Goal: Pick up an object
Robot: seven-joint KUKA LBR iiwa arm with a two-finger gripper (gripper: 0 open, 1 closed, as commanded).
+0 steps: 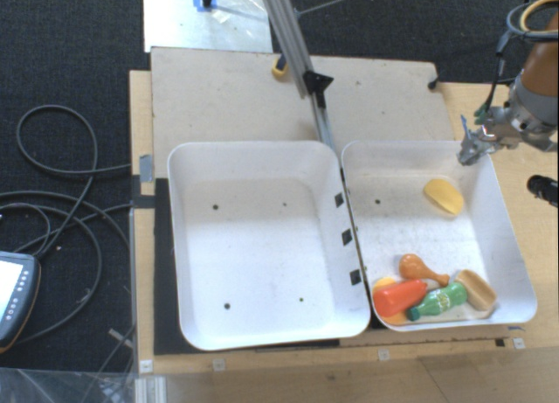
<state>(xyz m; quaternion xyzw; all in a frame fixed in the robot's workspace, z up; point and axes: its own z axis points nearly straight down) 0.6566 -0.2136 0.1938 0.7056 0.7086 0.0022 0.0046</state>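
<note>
Grey metal at the end of the arm, the two-finger gripper (pixel 470 152) hangs over the far right rim of the right-hand shallow white bin (pixel 511 244); whether its fingers are parted or closed I cannot tell, since they are too small and blurred here, and nothing can be made out between them. By that showing the task stands at its beginning: no object is lifted, and the reach, the grasp and the raise are all left to do. Nearest the gripper lies a pale yellow rounded toy piece (pixel 444 197), alone on the bin floor, near and a little toward the front left of it. Well apart, heaped in the bin's near corner, lie an orange drumstick-shaped toy (pixel 419 267), a red-orange carrot-like toy (pixel 402 294), a green plastic bottle (pixel 438 301) and a tan bun-shaped toy (pixel 477 288). The left-hand white bin (pixel 188 244) sits just beside.
</note>
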